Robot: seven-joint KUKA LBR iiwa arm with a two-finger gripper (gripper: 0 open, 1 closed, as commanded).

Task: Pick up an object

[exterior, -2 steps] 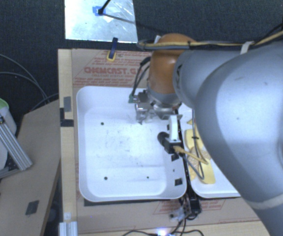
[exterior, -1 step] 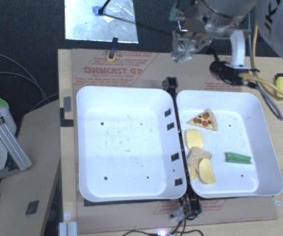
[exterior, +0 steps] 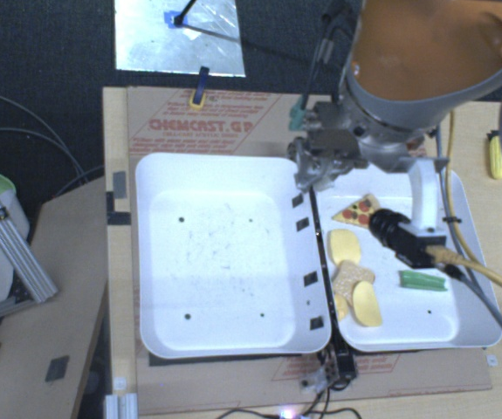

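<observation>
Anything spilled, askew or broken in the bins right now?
Nothing stands out. The pizza slice, yellow chips, cracker and green piece all lie inside the right bin, none over its rim. The gripper is by the bins' shared wall, over no item.

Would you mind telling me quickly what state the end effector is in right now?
End effector: it cannot be told from this view whether it is open or closed.
</observation>
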